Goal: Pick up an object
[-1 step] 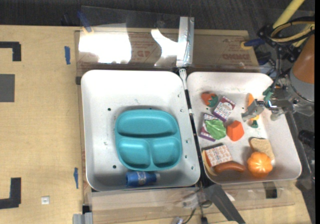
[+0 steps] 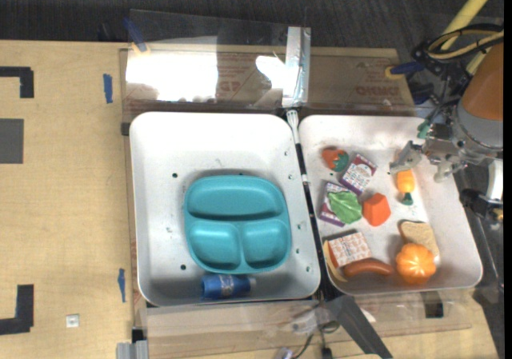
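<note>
Just below and a touch left of my gripper [image 2: 426, 159], a small yellow-orange toy [image 2: 406, 182] with a dark green tip stands in the upper right part of the right-hand bin [image 2: 468, 229], its long axis running roughly up and down the picture, green end toward the near side. It sits apart from its neighbours: an orange block [image 2: 376, 209] lies down and to its left, a slice of toast [image 2: 417, 232] and a round orange fruit [image 2: 415, 262] lie further toward the bin's near edge. My fingers look spread, with nothing between them, poised above the bin floor near the far right rim. As I judge it, the yellow toy is the nearest candidate; the move turns on a short shift toward the near-left, then a descent straddling its narrow width. Further left in the same bin are a red tomato-like piece [image 2: 334, 158], a purple packet [image 2: 357, 172] and a green leafy piece [image 2: 345, 205]. Across the divider, the left bin [image 2: 152, 189] carries a teal divided tray [image 2: 237, 222] and a blue bottle [image 2: 226, 285].
</note>
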`<state>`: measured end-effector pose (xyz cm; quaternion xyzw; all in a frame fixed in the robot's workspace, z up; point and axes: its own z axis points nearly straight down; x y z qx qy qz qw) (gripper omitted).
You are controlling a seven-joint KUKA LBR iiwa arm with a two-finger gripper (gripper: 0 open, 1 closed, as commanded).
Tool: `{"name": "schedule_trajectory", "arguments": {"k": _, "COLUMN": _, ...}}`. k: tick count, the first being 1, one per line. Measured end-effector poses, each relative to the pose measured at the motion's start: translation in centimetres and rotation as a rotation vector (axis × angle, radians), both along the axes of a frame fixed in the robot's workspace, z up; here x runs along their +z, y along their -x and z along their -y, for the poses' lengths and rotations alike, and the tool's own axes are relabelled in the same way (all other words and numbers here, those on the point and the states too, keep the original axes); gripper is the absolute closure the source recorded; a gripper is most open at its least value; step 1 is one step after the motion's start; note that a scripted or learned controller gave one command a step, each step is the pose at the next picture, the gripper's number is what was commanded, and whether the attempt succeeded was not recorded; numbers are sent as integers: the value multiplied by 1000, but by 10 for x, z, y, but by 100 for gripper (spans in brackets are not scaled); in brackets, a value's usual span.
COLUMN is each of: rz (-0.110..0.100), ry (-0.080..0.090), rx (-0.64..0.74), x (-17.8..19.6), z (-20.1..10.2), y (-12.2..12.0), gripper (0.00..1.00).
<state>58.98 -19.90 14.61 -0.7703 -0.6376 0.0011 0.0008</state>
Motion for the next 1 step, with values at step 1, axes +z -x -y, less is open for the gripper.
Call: {"name": "schedule_trajectory", "arguments": {"k": 1, "rz": 8, "ry": 0, "rx": -47, "x": 52, "z": -37, "y": 9, "gripper": 0}}
